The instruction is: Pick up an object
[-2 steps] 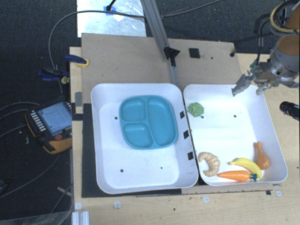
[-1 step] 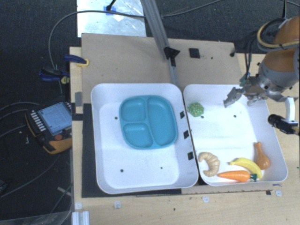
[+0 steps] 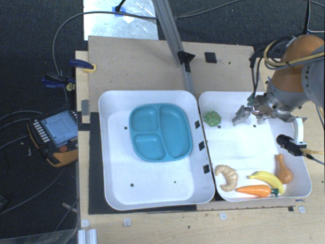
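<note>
Nearest the lens, along the front wall of the right bin (image 3: 213, 136), lie four toy foods: carrot (image 3: 253, 190) hard against the front wall, banana (image 3: 266, 179) just behind and touching it, croissant (image 3: 227, 176) to their left near the bin's front-left corner, drumstick (image 3: 283, 169) near the front-right corner. Farther back, close to the rear-left corner of the same bin, sits a small green broccoli-like piece (image 3: 212, 118), alone on bare white floor. Any of these could serve as the object to pick; none lifted yet, all resting on the bin floor. Claw (image 3: 242, 115) low over the rear of the right bin, just right of the green piece and apart from it, with nothing visible between the tips; whether spread or pressed together cannot be told at this size and angle. Reads as the approach step, before any grasp. Green piece looks the likeliest target, being nearest the claw and free of neighbours. Next move calls for shifting toward the bin's rear-left corner, centring over the piece, descending to the floor and closing; closeness of the bin's left wall leaves little room on that side. Left bin (image 3: 114, 177) holds only a blue divided plate (image 3: 160, 132), well apart from the action.
</note>
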Robot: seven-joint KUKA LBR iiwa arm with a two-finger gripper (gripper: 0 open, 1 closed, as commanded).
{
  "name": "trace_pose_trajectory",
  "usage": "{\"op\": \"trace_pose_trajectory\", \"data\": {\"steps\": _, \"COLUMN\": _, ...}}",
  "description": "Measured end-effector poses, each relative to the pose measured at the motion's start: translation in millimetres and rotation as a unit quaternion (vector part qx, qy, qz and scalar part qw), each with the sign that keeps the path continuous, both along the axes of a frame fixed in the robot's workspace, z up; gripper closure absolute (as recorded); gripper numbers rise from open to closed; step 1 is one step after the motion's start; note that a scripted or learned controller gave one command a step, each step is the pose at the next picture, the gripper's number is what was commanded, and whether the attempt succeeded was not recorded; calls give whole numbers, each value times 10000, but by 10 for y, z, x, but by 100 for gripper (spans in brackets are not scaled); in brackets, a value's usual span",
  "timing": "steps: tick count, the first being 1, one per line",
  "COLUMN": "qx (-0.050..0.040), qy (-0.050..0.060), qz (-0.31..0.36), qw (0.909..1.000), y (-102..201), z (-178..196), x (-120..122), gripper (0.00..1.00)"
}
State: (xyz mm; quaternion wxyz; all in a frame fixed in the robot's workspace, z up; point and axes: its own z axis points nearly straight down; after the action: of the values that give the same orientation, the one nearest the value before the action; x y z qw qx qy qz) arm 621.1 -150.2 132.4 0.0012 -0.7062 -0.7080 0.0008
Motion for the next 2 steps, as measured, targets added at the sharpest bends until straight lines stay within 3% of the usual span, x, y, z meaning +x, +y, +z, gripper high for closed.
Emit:
{"op": "trace_pose_trajectory", "data": {"steps": 1, "qx": -8, "qy": -37, "qz": -11, "qw": 10000, "y": 1, "z": -474, "x": 17, "gripper": 0}}
{"op": "trace_pose_trajectory", "data": {"steps": 2, "qx": -14, "qy": -67, "qz": -8, "qw": 10000, "y": -1, "z": -338, "x": 36, "gripper": 100}}
